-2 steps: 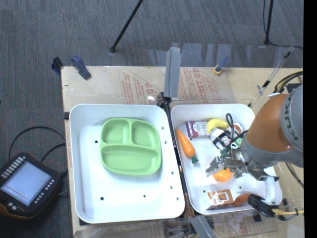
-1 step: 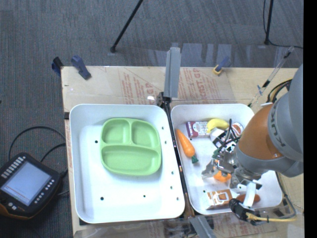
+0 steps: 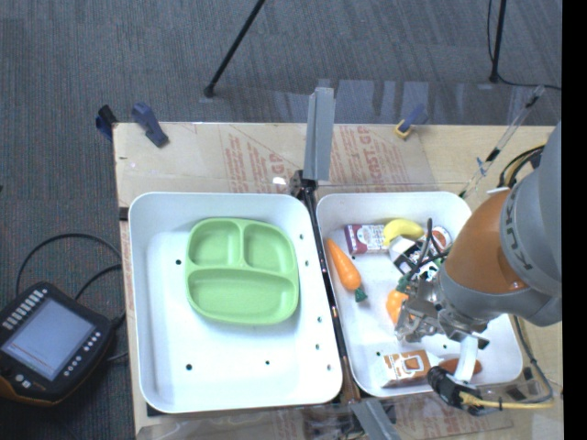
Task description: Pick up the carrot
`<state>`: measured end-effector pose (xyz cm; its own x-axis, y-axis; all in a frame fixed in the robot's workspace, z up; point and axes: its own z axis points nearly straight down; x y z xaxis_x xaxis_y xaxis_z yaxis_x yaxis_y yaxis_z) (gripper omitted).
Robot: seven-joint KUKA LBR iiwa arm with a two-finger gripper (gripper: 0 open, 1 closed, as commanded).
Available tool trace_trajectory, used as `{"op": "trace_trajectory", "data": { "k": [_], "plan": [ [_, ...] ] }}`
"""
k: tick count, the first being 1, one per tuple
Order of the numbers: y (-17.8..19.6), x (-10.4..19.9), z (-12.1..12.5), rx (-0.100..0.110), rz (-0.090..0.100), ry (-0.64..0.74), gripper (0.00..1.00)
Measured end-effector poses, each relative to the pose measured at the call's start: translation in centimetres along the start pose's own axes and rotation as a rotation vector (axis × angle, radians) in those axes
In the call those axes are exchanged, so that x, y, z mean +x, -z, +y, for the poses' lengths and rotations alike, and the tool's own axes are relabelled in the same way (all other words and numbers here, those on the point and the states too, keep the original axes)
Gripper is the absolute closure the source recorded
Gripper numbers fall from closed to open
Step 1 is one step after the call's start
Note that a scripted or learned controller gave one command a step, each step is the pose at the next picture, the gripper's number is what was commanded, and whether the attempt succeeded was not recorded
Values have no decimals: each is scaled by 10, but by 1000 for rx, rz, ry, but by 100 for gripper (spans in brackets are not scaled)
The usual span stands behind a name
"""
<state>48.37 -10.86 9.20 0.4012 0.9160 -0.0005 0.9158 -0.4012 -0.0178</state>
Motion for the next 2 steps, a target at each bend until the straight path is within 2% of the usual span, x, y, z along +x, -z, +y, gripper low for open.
{"op": "trace_trajectory", "data": {
  "k": [1, 2],
  "plan": [
    [143, 50, 63, -12, -2, -29, 100],
    [143, 50, 63, -12, -2, -29, 0]
  ]
}}
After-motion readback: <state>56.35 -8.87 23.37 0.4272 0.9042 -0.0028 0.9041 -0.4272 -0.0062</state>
